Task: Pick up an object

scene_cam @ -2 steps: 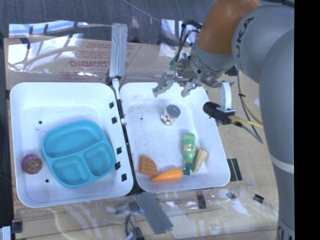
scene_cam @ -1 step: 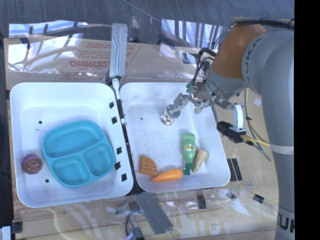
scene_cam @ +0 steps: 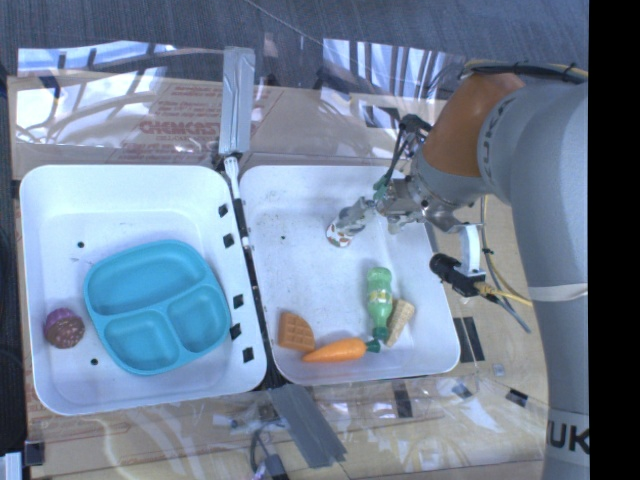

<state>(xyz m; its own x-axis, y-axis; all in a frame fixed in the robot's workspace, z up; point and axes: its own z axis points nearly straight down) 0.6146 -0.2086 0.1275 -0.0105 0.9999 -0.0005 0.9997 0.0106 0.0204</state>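
A smooth tapered plastic carrot (scene_cam: pixel 335 350) lay near a ridged waffle (scene_cam: pixel 295 332). The arm slanted leftward; its end effector (scene_cam: pixel 345 230) hung low, its opening impossible to tell.

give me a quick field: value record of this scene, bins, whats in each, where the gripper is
left bin: blue divided tray, small round dark red item at the tray's left
right bin: green bottle, carrot, waffle-like piece, pale cone-like piece, all grouped near the front edge
gripper: over the right bin's upper middle, apart from the grouped items
held object: none seen between the fingers
arm: reaches in from the right
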